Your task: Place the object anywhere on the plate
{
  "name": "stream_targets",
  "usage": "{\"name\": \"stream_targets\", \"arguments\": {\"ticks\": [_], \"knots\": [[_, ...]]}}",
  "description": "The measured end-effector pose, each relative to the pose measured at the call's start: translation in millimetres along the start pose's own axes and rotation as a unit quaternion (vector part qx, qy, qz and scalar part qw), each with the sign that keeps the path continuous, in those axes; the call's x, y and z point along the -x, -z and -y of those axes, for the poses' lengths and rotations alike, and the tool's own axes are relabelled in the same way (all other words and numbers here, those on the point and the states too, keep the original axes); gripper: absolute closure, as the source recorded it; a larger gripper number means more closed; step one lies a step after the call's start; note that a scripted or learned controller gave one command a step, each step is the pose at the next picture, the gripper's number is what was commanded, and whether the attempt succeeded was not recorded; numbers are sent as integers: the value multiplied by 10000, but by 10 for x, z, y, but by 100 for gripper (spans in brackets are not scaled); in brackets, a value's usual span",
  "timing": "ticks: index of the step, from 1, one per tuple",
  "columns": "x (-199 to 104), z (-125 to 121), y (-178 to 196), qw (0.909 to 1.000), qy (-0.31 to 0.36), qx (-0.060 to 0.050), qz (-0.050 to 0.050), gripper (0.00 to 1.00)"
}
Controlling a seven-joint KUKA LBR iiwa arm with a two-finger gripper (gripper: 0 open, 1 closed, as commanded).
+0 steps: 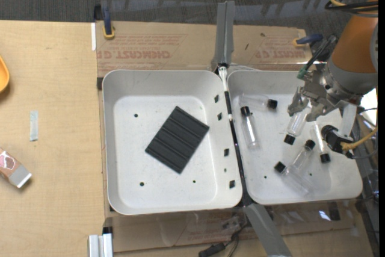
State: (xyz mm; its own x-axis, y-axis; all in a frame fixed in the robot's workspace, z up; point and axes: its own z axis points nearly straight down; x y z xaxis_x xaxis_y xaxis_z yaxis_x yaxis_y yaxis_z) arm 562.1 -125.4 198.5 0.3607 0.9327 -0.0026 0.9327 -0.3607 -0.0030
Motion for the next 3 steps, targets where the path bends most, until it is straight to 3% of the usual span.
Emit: {"name": "stream_targets", "arguments": {"ticks": [1,2,3], "knots": [[-589,-214,104,9987,501,0,2,100],[-1156,-584,402,10000,-14,1,5,100],[-1655,-376,1273,9997,-259,5,4,100]]}}
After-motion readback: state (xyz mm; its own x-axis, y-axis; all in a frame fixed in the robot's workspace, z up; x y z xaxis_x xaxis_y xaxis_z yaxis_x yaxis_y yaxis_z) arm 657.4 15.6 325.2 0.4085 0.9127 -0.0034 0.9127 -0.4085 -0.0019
